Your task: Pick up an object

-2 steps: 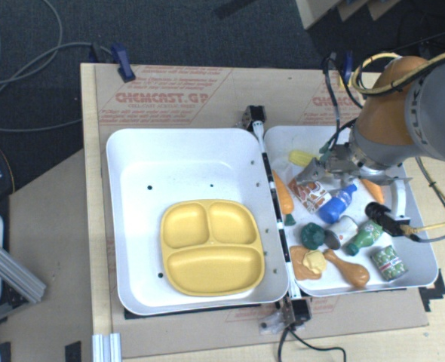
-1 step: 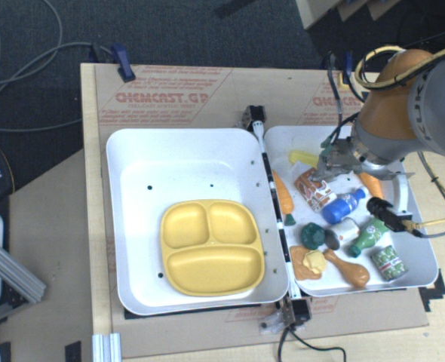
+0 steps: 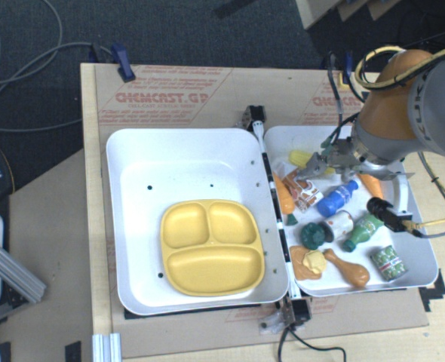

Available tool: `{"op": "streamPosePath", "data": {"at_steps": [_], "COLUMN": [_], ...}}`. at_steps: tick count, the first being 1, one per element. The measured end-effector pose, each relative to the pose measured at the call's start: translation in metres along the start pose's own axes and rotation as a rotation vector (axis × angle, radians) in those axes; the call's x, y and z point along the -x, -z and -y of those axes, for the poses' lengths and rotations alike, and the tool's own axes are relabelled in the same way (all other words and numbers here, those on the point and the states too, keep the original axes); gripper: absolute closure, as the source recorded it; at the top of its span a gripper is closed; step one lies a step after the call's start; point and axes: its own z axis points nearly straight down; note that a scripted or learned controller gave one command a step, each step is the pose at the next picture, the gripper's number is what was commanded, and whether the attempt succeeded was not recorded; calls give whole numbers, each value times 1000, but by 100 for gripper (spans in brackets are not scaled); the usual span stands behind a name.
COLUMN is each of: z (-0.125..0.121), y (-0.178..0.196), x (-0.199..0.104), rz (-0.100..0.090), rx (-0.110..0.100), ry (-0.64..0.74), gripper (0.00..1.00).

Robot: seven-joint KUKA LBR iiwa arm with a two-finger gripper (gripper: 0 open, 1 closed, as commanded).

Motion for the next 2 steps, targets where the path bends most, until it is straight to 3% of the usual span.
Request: {"op": "streamPosePath", "data": {"at_steps": [1,2], "z": [42,35], "y": [-11,-13], "x": [1,-14], "rz": [3,15], "rx": [-17,-7], "ry": [3,-4], "gripper": [0,0]}}
